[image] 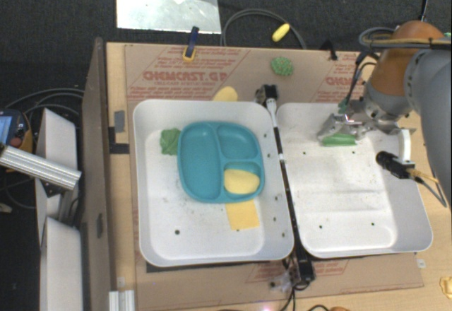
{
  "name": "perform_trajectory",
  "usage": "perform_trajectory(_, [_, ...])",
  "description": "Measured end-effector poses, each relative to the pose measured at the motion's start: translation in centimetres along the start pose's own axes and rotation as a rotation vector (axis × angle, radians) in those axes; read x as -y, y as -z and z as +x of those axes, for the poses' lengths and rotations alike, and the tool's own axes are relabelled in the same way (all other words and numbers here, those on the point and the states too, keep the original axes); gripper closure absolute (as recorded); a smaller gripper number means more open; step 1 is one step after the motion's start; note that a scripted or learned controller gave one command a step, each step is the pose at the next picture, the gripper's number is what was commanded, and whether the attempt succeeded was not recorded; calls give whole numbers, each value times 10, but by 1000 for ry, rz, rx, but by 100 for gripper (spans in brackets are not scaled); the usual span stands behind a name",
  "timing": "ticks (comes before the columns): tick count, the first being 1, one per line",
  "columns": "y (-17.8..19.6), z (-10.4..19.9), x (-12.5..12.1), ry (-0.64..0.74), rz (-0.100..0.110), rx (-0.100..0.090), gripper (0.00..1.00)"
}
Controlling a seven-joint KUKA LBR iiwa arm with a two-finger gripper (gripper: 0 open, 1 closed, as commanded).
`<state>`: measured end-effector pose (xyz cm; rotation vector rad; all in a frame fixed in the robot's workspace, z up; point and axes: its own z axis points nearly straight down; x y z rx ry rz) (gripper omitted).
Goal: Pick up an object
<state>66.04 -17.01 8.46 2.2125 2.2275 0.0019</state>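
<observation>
step: grasp attempt | end effector [344, 126] low in right bin [353, 232], on green item [339, 138] at far edge | I cannot tell its opening | next: confirm hold, then lift

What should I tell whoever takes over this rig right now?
Gripper: low over the back of the right white bin, right at a small green object; finger state and grasp can't be told.
Left white bin: teal compartment plate with a rounded yellow piece in its lower right compartment, flat yellow square in front of the plate, leafy green piece at its left.
Done: no lift confirmed.
Left: secure and raise one object.
</observation>
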Motion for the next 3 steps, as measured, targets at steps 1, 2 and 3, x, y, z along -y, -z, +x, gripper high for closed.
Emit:
perform_trajectory(1, [12,-1,-1,1,-3,1,100])
perform_trajectory(2, [78,53,-1,2,-4,-1,100])
perform_trajectory(3, [133,135,47,2,3,-3,100])
